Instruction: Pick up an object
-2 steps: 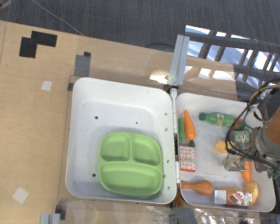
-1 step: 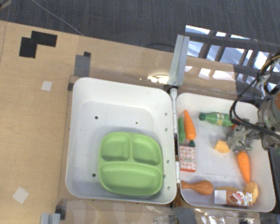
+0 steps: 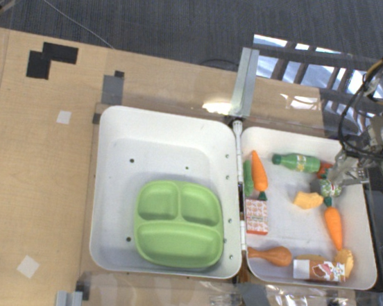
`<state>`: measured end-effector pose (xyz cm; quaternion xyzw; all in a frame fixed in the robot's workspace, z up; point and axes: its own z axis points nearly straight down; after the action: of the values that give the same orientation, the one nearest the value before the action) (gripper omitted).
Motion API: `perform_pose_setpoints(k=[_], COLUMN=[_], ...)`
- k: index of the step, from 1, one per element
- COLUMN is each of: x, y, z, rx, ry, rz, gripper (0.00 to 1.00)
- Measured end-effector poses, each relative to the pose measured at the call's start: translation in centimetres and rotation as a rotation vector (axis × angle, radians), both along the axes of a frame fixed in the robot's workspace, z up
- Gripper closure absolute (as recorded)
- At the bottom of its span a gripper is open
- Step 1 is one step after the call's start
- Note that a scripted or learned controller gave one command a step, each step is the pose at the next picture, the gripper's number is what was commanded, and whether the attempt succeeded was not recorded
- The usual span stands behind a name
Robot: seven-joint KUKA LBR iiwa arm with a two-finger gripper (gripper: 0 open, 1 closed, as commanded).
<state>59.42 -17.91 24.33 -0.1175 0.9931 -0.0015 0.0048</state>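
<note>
Tool: low over right bin, upper-right corner, on a small green item; open or closed – cannot tell.
Right bin: green bottle lying at top, carrot by left wall, yellow piece mid, 2nd carrot right, red-white carton, drumstick & brown packet at front.
Left bin: green divided plate.
Bench: light wood.

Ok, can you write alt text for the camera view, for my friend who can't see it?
A robot gripper reaches from the right into the right white bin of toy food: carrots, a green bottle, a drumstick. The left white bin holds a green divided plate.
</note>
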Motion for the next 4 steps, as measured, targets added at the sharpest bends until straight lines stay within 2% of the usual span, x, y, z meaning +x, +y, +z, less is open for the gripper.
perform_pose_setpoints(k=[1,2,4], x=[0.3,-8.0,-7.3], y=[0.1,3.8,3.9], z=[1.0,2.3,4.2], rx=[0.000,0.003,0.004], ry=[-0.006,0.004,-0.007], rz=[0.002,-0.204,-0.196], gripper=[1.00,1.00,1.00])
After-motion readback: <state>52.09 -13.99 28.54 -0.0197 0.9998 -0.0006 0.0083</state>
